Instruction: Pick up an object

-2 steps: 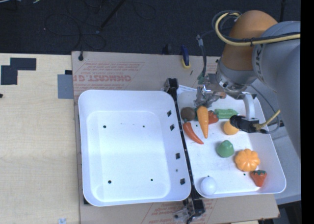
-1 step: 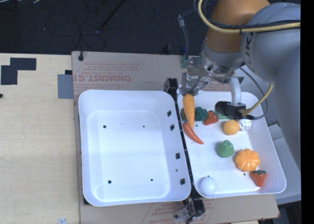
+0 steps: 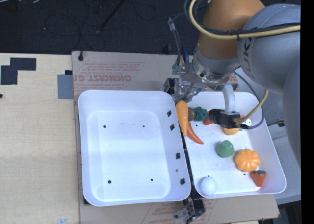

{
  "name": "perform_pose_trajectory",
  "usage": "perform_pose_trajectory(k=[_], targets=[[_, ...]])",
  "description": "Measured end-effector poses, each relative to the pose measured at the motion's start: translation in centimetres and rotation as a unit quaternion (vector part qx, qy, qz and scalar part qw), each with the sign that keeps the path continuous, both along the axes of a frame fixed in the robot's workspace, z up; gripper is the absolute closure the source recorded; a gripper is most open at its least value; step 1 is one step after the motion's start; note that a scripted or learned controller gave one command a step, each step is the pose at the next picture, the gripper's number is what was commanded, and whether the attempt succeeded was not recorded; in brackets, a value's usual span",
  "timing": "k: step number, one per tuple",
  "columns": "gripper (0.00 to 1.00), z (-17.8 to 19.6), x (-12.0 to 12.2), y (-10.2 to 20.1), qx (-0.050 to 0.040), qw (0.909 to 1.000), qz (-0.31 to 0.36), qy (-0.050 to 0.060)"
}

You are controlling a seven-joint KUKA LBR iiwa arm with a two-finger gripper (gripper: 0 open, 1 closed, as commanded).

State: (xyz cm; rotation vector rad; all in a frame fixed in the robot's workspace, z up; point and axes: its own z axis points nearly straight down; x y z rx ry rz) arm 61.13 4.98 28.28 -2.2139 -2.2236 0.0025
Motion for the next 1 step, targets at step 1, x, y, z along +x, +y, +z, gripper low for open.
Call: perform_pose_trajectory(k=[1], targets=[[1.0,3.1,3.38,-1.23,-0.0009,1.0,0.0,-0.002]])
